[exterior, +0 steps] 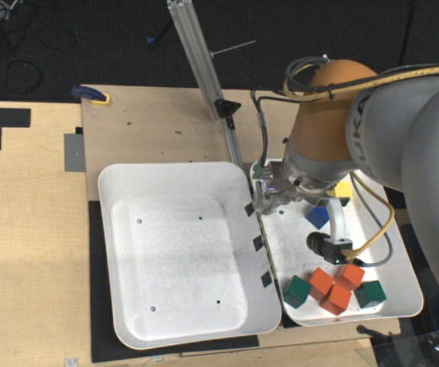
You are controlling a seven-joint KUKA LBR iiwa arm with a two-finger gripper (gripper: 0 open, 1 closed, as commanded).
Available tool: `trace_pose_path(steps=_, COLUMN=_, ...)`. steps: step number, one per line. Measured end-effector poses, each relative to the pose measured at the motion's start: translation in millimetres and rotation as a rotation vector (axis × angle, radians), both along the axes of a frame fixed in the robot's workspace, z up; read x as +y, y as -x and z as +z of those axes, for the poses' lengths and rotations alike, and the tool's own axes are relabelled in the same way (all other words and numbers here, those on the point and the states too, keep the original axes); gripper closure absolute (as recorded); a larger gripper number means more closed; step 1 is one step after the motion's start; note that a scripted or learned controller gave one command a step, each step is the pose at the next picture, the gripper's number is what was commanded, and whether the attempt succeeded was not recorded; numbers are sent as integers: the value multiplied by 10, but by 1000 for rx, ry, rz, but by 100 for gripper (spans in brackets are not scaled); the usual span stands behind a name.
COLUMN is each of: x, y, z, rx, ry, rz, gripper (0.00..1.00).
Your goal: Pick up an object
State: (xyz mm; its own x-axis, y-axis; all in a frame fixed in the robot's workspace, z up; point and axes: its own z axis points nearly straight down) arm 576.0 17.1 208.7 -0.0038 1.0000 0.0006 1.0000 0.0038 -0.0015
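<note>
My pincer hangs low over the far-left corner of the right bin, close to the wall it shares with the left bin, on the pale wood tabletop. My wrist covers the pincer from above, so I cannot tell how far it is open, and I see nothing caught in it.

The pieces I could pick all lie nearer the camera than the pincer, toward the bin's front edge. Closest is a blue block, just beside the pincer on the side my arm comes from, with a yellow block past it, half under my wrist. Well apart from the pincer sits the front cluster: a dark green block, two orange-red blocks and a red one touching, then a second green block.

In my judgement the blue block is the short reach. The blocks look near-cubic, so no long axis dictates my wrist angle.

I read no brand, label or writing anywhere.
</note>
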Motion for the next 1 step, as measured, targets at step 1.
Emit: trace_pose_path(steps=1, x=576, y=-55, z=25, rx=1, ry=-2, rz=1, gripper=100)
